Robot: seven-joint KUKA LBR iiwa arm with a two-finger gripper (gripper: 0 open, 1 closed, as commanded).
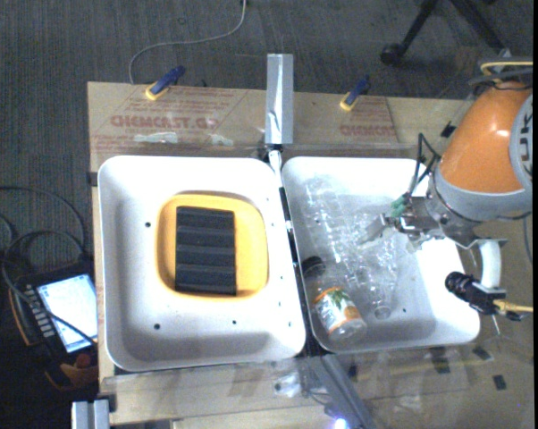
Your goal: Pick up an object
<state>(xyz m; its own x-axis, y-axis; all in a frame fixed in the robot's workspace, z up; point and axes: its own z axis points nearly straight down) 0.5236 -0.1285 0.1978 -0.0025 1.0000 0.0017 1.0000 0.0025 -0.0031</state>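
Observation:
In the left bin (126, 239) lies a yellow pad with a black ribbed top (206, 248). The right bin (448, 315) holds a clear crumpled plastic piece (345, 231), a small jar with an orange and green label (338, 312) near its front edge, and a small black item (312, 264) by the left wall. My gripper (396, 222) hangs low over the right side of the right bin, just right of the clear plastic. The orange band of the arm (488, 141) sits above it.
A metal post (279, 96) stands at the back between the two bins. Two blue and yellow clamps (164, 81) (355, 93) hold the cardboard sheet at the rear. Cables and a lit tablet (63, 302) lie on the floor at left.

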